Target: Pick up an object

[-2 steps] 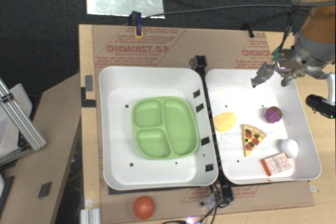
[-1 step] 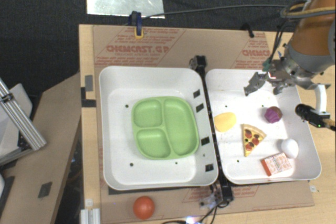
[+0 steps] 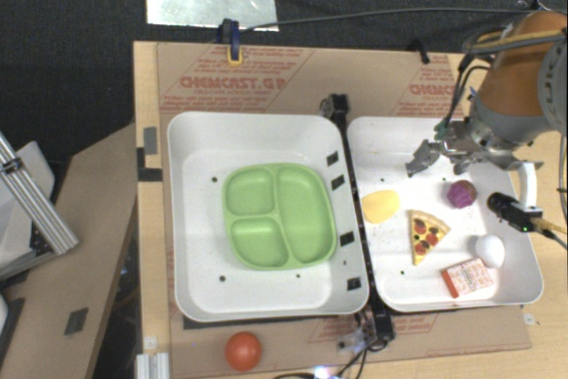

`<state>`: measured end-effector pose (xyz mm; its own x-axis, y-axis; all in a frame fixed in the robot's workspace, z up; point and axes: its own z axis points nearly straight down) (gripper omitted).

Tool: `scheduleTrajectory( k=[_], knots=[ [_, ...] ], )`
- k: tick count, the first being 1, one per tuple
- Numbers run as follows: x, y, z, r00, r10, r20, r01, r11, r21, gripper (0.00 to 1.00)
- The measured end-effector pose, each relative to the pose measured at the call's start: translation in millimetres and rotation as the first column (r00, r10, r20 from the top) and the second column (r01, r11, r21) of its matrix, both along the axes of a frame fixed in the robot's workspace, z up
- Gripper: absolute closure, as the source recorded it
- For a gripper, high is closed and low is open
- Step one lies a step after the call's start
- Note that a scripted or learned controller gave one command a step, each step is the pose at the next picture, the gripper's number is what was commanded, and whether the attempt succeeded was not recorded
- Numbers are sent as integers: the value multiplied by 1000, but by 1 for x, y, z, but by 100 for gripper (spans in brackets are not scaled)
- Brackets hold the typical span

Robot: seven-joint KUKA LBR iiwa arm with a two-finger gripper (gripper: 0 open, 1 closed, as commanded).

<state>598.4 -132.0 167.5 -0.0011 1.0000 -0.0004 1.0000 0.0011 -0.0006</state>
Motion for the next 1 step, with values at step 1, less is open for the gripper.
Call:
scheduleTrajectory(
  k=[1],
  knots=[
    [-6, 9, -54, 1000, 0, -2, 0, 1000, 1, 0]
  ],
)
